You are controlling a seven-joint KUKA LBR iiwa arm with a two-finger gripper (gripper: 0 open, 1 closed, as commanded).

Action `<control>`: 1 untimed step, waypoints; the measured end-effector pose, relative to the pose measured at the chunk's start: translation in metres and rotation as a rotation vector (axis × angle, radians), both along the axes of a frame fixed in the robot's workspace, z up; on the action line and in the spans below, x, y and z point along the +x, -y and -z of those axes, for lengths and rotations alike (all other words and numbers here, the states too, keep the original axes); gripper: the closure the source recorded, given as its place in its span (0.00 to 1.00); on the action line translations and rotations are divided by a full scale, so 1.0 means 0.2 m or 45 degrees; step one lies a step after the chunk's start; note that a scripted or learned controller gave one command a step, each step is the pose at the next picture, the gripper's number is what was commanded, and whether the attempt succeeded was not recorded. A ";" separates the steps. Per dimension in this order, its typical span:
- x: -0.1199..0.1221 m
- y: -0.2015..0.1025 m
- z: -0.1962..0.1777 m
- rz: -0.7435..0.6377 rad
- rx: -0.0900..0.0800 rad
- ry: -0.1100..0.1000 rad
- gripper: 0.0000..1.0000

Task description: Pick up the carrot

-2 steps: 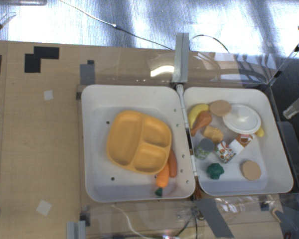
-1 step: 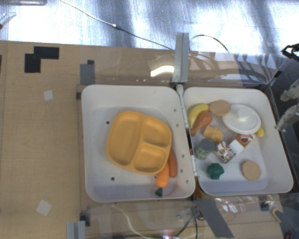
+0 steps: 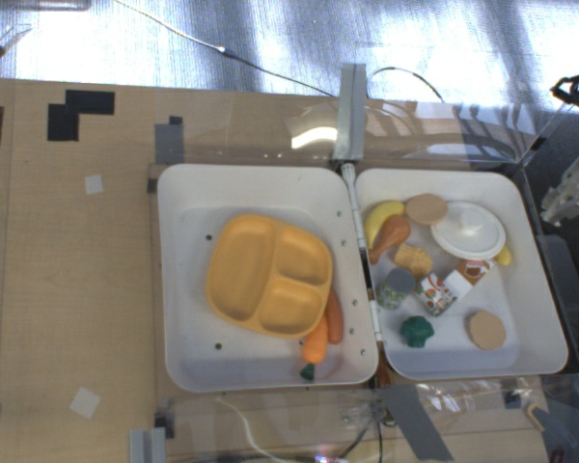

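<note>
Carrot (image 3: 316,340) lies in the left bin (image 3: 188,287) near its front right corner, just beside the yellow tray (image 3: 267,274), its long axis running steeply from the green top near the bin's front wall up toward the tray, tip pointing away from the front. A sausage (image 3: 335,317) lies just beside it on the right. The right bin (image 3: 536,297) holds a white plate (image 3: 468,230), a banana (image 3: 380,219) and broccoli (image 3: 417,331).
</note>
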State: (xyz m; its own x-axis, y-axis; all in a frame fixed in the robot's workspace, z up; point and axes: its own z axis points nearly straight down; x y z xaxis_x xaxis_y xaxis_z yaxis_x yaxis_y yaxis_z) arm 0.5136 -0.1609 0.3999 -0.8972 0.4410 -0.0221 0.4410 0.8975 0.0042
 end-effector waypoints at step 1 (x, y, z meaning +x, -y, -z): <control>0.00 0.00 0.00 -0.001 0.000 -0.001 0.00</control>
State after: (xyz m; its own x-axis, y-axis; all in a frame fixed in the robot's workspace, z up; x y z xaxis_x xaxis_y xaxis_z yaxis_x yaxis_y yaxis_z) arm 0.5137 -0.1606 0.3996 -0.8975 0.4404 -0.0215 0.4405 0.8978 0.0043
